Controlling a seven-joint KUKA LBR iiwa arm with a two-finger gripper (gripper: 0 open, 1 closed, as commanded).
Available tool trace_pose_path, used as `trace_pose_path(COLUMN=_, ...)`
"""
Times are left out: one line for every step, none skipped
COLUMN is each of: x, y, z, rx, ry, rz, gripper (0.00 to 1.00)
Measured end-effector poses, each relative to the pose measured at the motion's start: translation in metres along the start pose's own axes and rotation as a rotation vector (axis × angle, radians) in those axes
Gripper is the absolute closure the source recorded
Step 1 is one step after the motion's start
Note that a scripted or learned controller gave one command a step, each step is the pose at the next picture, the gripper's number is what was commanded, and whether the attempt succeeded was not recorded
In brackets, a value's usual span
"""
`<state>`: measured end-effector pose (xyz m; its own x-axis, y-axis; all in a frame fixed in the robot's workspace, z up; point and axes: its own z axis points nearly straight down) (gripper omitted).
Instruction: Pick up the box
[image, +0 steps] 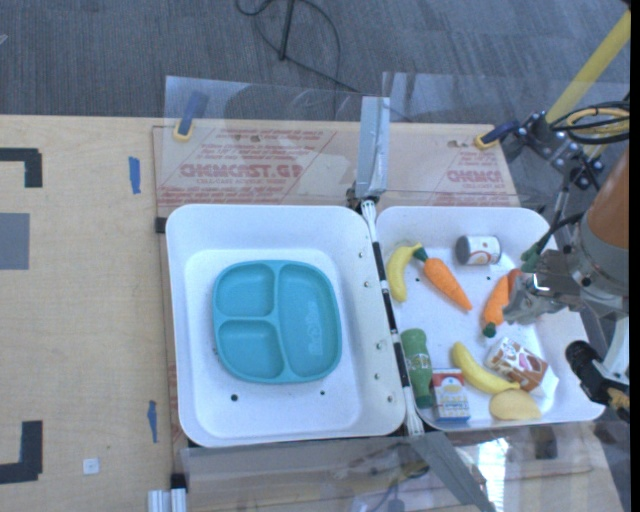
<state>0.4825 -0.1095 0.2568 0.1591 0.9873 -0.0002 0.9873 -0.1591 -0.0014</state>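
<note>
Camera view, taken from above at a slant. You are looking at two white bins side by side: the left bin is carrying a blue divided plate, and the right bin is carrying the loose items.

The box, small, red and white, is lying at the lower edge of the right bin, just right of the green bottle and touching or nearly touching it. A yellow banana is lying just beside its upper right corner. The box's long axis is running roughly up and down the frame, tilted only slightly.

The gripper is hanging at the right of the frame, beside an orange carrot and above a patterned packet. The jaw state cannot be told from this frame; nothing is visibly lying between them.

In my judgement the coming move is turning on this: the box is lying down and to the left of the gripper, with the banana and packet sitting between. You are likely needing to close across the box's short side, and the bottle alongside is leaving little room there.
</note>
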Motion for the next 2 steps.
trace_pose_path(x=-0.02, y=0.041, z=-0.101, rx=-0.002, ry=-0.001, rz=0.045, gripper=1.0)
trace_pose_path(x=-0.103, y=0.033, z=-0.179, rx=-0.005, ry=-0.003, rz=-0.123, gripper=1.0)
